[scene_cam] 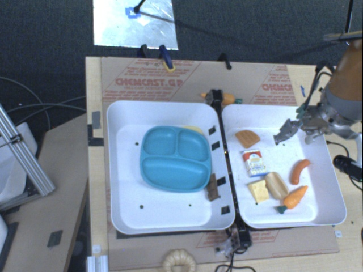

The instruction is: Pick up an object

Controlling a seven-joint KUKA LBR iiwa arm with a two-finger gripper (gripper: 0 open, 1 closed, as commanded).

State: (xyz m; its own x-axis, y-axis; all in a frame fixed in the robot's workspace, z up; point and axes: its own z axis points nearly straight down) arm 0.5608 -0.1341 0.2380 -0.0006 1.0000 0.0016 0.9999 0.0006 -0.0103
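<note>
My gripper (299, 130) hangs over the far right part of the right bin (334, 208), near its far edge, with the two fingers spread apart and nothing between them. One finger points left toward the bin's middle; the other points down toward the right wall.

Nearest to it, just to the left and a little toward me, lies a flat tan cracker-shaped piece (248, 138). Nearer still to the front is a small red and white carton (256, 163). By the right wall sits an orange sausage (299, 171). Toward the front edge are a bread roll (277, 185), a yellow cheese block (259, 191) touching it, and an orange carrot (294, 198) with a green tip.

These look like light, hard plastic toy foods. I judge the sausage the easiest pick: it lies apart from the others, and its rounded body should be taken across the narrow middle, though its smooth skin may slip. The cracker piece looks thin and hard to get fingers under.

The left bin (122, 208) holds a blue divided plate (174, 158) in its middle, with a pale yellow item (195, 130) peeking out at the plate's far edge and a small brown piece (212, 190) near the bin's right wall.
</note>
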